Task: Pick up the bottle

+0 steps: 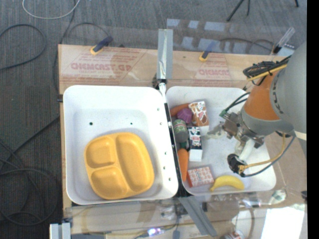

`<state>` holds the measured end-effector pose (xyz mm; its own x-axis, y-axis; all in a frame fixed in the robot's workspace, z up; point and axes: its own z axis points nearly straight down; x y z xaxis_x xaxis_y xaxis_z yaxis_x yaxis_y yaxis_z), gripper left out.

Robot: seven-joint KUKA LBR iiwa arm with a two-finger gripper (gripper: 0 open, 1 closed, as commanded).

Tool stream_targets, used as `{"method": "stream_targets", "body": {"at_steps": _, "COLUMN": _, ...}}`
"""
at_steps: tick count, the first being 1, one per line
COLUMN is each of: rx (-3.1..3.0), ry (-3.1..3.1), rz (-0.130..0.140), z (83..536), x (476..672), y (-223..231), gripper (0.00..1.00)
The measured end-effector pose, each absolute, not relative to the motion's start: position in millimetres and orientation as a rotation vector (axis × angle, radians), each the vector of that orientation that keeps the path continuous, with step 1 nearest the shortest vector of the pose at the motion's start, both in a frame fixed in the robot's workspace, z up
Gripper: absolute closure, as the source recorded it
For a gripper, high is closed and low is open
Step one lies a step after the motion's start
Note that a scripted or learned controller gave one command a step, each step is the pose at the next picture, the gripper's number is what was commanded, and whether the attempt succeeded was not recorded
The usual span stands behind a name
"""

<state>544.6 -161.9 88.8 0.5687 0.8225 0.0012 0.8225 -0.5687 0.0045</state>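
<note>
A plywood worktop [99, 66] carries both bins. The bottle [180, 131] lies untouched against the right bin's [224, 92] left wall; the gripper [238, 139] hovers well apart, jaws' state unclear. Nothing grasped yet.

The grey arm reaches in from the right, its tool [238, 148] hanging low, pointing downward.

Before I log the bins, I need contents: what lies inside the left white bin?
The left white bin holds a yellow compartmented plastic tray, lying flat towards its near side. Whatever sits beneath that tray is covered.
</note>
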Motion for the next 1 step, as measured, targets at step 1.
{"method": "stream_targets", "body": {"at_steps": 1, "rx": 2.916, "ry": 1.17, "rz": -0.008, "z": 271.8, "x": 483.0, "y": -203.2, "gripper": 0.0}}
